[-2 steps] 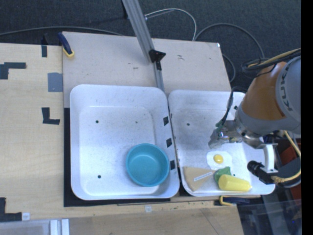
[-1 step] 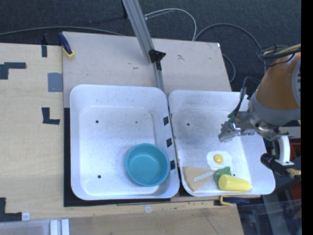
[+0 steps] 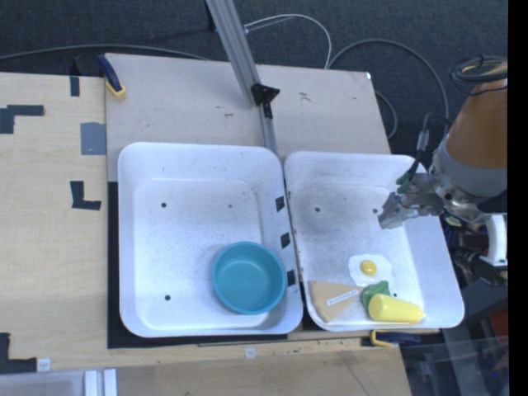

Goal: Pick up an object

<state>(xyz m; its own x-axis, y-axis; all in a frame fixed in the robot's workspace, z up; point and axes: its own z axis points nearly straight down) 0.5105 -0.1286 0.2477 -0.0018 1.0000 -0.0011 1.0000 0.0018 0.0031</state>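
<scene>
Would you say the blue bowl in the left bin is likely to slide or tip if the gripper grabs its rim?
The blue bowl looks smooth and thin-walled, so probably light and slippery. It sits upright against the left bin wall; a rim pinch may tilt it.

Right bin, near corner: fried egg flat, tan wedge beside yellow corn; blue bowl upright in left bin

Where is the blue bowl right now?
The blue bowl sits in the left bin, at its near right corner, close to the wall shared with the right bin.
</scene>
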